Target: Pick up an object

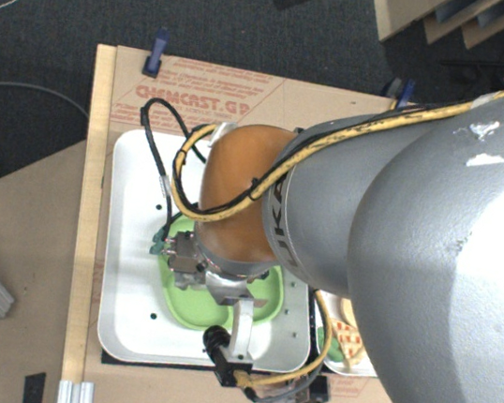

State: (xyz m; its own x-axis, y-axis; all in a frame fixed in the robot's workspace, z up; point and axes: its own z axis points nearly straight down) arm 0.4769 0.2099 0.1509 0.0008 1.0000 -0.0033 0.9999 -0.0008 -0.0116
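Dark carpet around a brown bench [97, 219] with two white bins. Gripper [220, 281] low over the left bin [121, 251], mostly hidden under the orange band [234, 193]; grip state impossible to tell. Directly beneath, a light-green object [181, 300], flat, largely covered, long axis unclear. Farther right, another bin with patterned items [344, 339].

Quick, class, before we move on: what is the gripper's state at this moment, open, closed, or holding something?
Gripper: cannot be told. The arm's wrist covers it from above as it reaches down into the left bin, over a green object.
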